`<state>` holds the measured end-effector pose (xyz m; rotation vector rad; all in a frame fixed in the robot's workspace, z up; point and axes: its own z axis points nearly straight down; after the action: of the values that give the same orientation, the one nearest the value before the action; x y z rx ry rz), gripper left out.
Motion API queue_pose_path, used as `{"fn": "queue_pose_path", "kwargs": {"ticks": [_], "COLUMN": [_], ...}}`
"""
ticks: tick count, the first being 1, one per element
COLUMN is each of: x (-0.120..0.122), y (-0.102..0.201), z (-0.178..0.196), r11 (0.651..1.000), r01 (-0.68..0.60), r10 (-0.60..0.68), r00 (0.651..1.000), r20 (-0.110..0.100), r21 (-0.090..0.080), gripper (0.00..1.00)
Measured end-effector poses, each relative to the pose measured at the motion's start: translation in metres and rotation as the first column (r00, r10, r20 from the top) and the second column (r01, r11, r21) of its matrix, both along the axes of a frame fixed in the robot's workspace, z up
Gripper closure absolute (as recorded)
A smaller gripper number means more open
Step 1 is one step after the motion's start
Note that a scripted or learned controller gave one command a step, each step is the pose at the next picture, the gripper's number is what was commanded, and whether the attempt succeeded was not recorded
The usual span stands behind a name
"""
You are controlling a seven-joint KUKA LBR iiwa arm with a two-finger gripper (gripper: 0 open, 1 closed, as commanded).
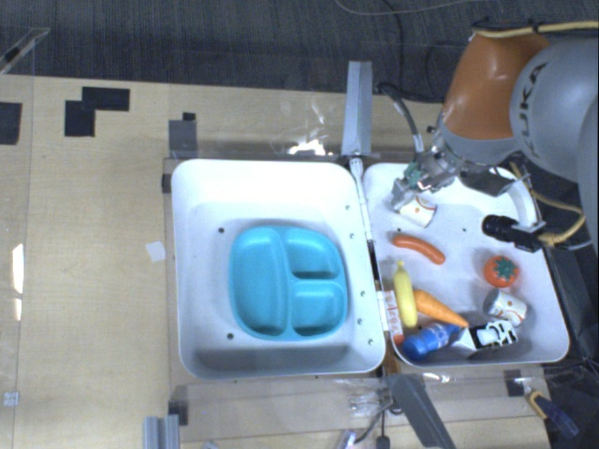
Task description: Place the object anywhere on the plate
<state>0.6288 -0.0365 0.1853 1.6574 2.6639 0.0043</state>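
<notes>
A: Why does the grey two-finger gripper (413, 187) hang at the far left corner of the right shallow white bin (552, 340)?

B: It sits just over a small white-and-orange piece (418, 212), probably its target. Whether the claw is apart or together, I cannot tell.

A: And the sky-blue divided plastic plate (285, 281)?

B: In the middle of the left shallow white bin (197, 204), bare, so the piece probably needs carrying over the shared edge.

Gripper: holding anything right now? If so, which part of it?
Cannot be told. The gripper sits low at the back of the right bin, just above a small white object, but the view does not show anything between its tips.
</notes>
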Motion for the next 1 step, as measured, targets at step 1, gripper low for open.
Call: {"fn": "queue_pose_path", "kwargs": {"ticks": [1], "x": [-0.0454], "y": [0.0262], "z": [0.0375], "r11": [0.995], "r01": [-0.099], "r10": [0.099], "r00": [0.995], "r20": [0.001], "r21": [0.0], "gripper": [1.0]}}
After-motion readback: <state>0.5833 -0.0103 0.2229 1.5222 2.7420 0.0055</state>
